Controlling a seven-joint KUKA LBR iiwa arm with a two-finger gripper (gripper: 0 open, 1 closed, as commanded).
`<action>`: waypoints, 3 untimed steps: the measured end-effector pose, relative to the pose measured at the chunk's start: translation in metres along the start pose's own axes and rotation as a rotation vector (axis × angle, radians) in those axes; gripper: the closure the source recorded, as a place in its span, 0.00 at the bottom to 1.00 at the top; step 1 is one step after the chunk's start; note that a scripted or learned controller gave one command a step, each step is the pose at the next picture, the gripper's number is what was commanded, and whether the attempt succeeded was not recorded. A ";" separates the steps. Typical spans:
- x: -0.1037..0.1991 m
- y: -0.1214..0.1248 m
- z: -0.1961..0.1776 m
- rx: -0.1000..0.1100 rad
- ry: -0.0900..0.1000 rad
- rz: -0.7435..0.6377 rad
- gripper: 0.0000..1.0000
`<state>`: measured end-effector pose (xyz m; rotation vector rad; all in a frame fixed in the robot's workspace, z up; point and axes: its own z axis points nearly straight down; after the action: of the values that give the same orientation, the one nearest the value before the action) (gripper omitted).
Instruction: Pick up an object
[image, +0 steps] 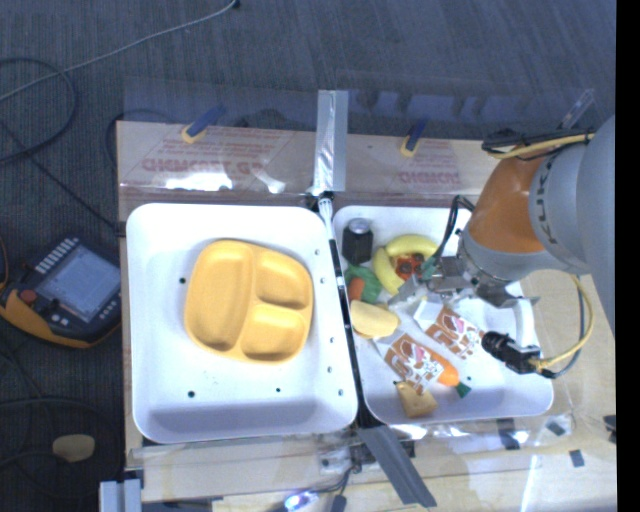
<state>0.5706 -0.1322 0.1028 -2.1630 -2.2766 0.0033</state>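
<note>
Reaching into the right bin, our gripper sits just right of the banana, which curves leftward; we cannot tell its finger state.

No legible text (print blurred)

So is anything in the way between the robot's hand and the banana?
Nothing visible is. The hand is low in the right bin, right beside the banana, with no toy between them. The black can sits on the banana's far side and the yellow lemon-like piece lies below it.
</note>
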 end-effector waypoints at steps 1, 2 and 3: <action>0.004 -0.068 0.005 -0.037 -0.011 -0.057 0.00; 0.021 -0.079 0.003 -0.022 -0.013 -0.422 0.00; 0.055 0.039 -0.081 -0.003 -0.001 -0.418 0.00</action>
<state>0.6074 -0.0756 0.1840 -1.6453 -2.6778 0.0006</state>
